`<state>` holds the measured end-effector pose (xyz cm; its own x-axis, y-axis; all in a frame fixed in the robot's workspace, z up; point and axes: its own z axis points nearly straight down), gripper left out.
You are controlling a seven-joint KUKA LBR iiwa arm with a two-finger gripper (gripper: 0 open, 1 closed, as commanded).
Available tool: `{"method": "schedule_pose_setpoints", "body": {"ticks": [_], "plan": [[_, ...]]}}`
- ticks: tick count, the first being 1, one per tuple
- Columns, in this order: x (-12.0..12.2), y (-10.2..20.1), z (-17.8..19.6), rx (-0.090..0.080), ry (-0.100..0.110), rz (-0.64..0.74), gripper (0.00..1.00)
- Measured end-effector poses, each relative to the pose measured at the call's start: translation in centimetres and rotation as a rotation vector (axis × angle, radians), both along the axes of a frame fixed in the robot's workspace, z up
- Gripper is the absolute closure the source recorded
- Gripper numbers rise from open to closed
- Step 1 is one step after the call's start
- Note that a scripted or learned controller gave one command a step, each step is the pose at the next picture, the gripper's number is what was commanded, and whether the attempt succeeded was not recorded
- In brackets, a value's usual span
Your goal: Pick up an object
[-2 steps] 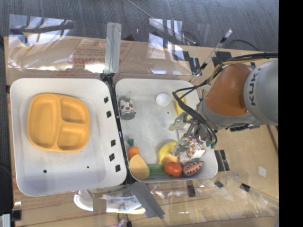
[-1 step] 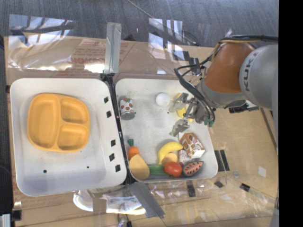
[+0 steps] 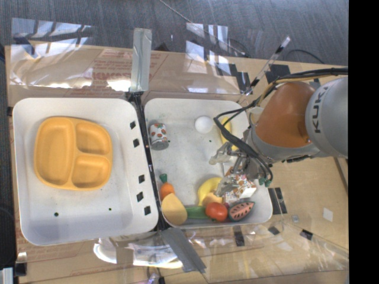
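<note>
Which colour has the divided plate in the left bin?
Yellow-orange all over; the camera view shows the plate clearly in the left bin.

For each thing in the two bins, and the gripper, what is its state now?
Yellow divided plate: flat in the left bin, compartments bare.
Small can: lying on its side in the right bin.
White ball: resting alone near the far wall.
Carrot, pear, banana, tomato: piled at the near wall.
Gripper: low over the pile.
</note>
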<state>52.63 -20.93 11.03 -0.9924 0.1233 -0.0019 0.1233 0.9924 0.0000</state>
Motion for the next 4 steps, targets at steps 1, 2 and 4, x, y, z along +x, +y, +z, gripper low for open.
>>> {"method": "schedule_pose_setpoints", "body": {"ticks": [1, 2, 4], "plan": [[8.2, 0.0, 1.8, -0.001, -0.004, 0.179, 0.00], [3.8, 0.0, 2.0, 0.000, 0.001, 0.270, 0.00], [4.0, -0.1, 3.1, -0.002, -0.002, 0.484, 0.00]]}}
